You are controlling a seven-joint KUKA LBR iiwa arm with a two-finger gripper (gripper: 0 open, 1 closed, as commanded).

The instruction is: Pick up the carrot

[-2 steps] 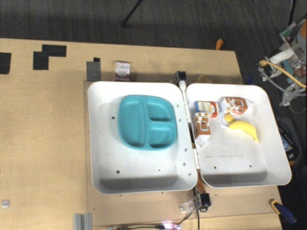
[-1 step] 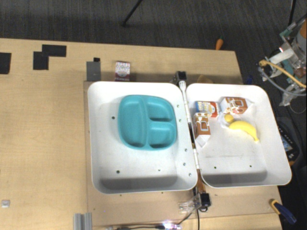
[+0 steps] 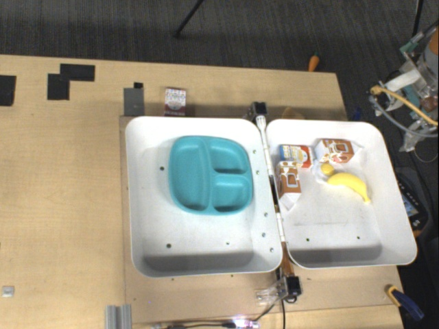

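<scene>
The right bin (image 3: 343, 242) holds a yellow banana (image 3: 350, 184) at its far right. Touching the banana's left end is a small yellow-orange piece (image 3: 328, 170); I cannot tell whether it is the carrot. Behind it lies a white and brown packet (image 3: 335, 149). Two more packets of that kind, one (image 3: 294, 155) and another (image 3: 289, 179), lie by the bin's left wall.
The left bin (image 3: 199, 252) holds a teal divided plate (image 3: 209, 173). A black-tipped divider (image 3: 264, 142) runs between the bins. Cables and thin rods (image 3: 405, 105) hang past the right bin's far right corner. A small striped box (image 3: 175, 100) stands behind the left bin.
</scene>
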